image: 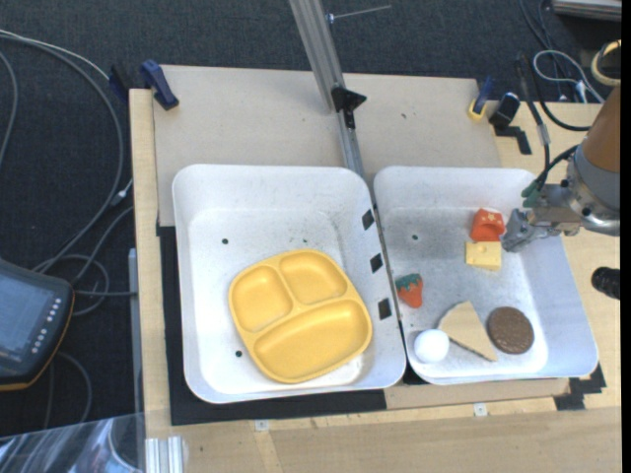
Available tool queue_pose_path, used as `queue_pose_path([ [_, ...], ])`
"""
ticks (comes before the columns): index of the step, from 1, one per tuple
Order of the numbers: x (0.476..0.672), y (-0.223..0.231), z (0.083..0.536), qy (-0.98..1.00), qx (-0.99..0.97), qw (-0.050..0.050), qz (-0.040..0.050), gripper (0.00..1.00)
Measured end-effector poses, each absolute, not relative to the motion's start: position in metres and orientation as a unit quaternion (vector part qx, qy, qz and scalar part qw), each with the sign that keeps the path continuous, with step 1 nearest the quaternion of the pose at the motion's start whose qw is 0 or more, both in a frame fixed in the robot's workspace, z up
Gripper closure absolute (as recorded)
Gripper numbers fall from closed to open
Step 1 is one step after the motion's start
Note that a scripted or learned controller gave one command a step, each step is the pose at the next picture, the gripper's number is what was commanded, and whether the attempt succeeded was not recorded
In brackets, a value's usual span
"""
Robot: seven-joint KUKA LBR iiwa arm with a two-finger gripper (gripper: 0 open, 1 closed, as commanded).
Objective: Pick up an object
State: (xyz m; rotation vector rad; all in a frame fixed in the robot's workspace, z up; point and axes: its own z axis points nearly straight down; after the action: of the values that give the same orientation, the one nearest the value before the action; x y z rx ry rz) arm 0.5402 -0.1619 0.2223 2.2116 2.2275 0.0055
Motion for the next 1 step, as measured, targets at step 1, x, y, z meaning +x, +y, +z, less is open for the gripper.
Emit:
queue_pose_path([
  [1, 0.5595, -0.1139, 0.2142, 0.709, 0.705, 0.0, 0.0012, 1.0],
])
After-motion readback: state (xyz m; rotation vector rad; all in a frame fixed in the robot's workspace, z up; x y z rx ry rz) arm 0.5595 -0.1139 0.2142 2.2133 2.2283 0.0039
